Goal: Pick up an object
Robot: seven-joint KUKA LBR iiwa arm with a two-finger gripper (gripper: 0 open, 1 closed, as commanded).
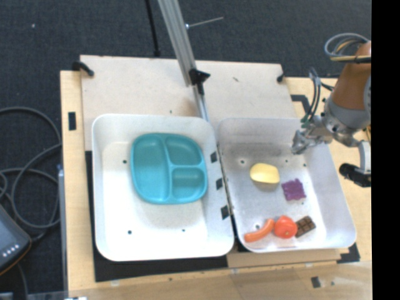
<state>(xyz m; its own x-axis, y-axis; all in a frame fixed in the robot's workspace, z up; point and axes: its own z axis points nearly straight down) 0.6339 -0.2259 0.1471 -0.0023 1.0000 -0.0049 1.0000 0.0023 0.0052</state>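
The right bin holds a pale yellow rounded object, a purple block, a red tomato-like ball, an orange carrot-like piece and a small brown block. My gripper hangs over the bin's upper right part, above and to the right of the yellow object and apart from it. Nothing shows between its tips.
A teal divided plate lies in the left bin. A metal pole slants up from between the bins at the back. Cables lie on the floor at left.
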